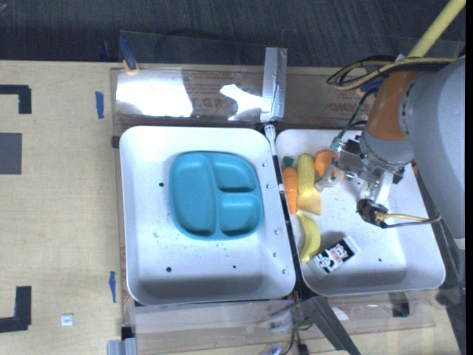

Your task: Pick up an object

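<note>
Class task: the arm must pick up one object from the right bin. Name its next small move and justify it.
Probably shift the gripper toward the view's left and lower it. It sits over bare floor of the right bin, while the banana, carrot and black-and-white card lie along the bin's left side.

We see a bulky grey arm with an orange band above the wrist, black and yellow cables looping near it, and a metallic end effector with dark fittings.
</note>
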{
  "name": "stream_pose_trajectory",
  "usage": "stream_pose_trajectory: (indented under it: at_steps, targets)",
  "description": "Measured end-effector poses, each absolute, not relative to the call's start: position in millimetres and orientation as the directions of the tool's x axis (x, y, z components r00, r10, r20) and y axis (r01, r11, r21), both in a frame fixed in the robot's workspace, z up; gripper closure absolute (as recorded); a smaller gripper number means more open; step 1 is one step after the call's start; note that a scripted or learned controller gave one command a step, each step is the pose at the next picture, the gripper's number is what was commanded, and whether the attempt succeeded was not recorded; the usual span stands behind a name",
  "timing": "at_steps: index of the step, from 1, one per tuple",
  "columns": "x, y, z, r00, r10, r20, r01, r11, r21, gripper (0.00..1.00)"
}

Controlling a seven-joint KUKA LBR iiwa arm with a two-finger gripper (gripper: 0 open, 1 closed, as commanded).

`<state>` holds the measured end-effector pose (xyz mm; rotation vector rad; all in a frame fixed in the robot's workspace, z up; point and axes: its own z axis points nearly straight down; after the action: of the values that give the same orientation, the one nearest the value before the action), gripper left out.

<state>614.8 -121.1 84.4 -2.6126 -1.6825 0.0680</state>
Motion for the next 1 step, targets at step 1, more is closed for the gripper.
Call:
stream_pose_trajectory:
  at_steps: [1]
  targets:
    - [620.7, -118.1, 96.7, 0.413, 0.911, -0.011, 0.910, -0.413, -0.027, 1.00]
